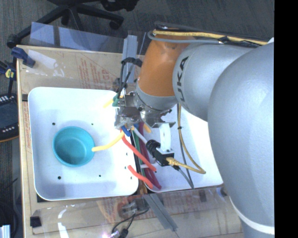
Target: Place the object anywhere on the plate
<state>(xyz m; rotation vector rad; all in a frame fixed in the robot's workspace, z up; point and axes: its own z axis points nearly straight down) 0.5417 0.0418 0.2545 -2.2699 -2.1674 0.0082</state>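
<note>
The wooden table point(70, 65) carries faint red printed writing, too pale to read. In the left white bin point(42, 181) lies a teal round plate point(73, 146), and a yellow strip point(108, 143) touches its right rim. Right of this, near the wall between the bins, hangs the claw point(132, 120) among coloured cables; I cannot tell its state. The grey arm point(223, 93) shows the letters "KUKA". Dark carpet floor point(28, 14) lies above, behind the table
</note>
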